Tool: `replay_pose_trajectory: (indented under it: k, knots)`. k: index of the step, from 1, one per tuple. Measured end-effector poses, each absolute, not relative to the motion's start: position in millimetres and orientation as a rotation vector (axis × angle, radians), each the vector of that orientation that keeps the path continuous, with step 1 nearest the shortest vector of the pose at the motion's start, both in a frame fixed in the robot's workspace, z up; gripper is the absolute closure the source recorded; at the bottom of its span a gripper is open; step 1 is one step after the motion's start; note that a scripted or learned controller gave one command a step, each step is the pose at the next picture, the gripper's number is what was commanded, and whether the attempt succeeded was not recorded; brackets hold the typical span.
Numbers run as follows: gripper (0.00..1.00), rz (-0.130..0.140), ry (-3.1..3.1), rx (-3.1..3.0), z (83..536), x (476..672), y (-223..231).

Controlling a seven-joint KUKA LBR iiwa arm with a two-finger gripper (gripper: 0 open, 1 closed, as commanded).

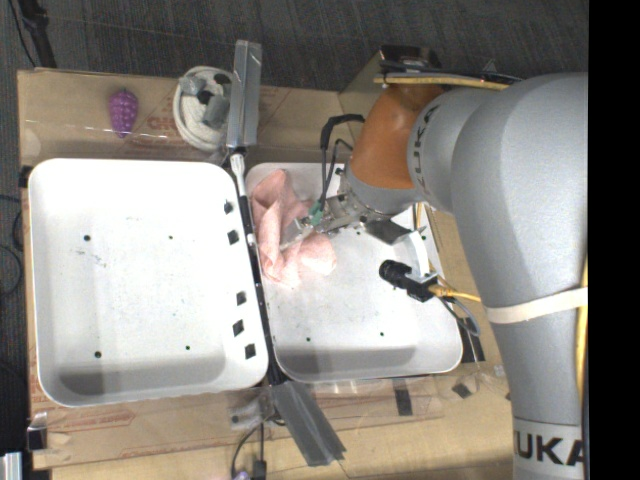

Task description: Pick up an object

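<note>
The arm [500, 208] is reaching in from the right and hanging over the right bin [360, 353], w/ the orange band [385, 148] sitting just above the wrist. The gripper [318, 218] is pointing down at a pink cloth [285, 233] that's lying crumpled along the bin's left wall, upper half of the bin. The tip is sitting right at the cloth's right edge, prob touching it, but I honestly can't tell if the fingers are spread or pinched, too small and dark there, and I'm not seeing cloth clearly clamped between them. A black cable [335, 133] is looping off the wrist, and a small black part w/ a yellow lead [410, 278] is sticking out over the bin's right side. The left bin [130, 368] is lying alongside, touching at the shared divider, w/ black clips [240, 298] running down that edge. Up on the desk [70, 103], behind the left bin, a purple grape-looking thing [123, 111] is sitting near a white coil of rope or tape [203, 108], and a grey bar [243, 93] is leaning just beside that coil.
</note>
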State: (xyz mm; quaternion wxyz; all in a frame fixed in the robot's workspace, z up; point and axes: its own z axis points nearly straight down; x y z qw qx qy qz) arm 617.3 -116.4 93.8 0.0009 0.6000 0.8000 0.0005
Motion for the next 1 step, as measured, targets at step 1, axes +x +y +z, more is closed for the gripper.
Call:
replay_pose_trajectory:
  k: [1]
  knots:
    - [1.00, 0.001, 2.516, 1.883, 104.0, 617.5, -115.9]
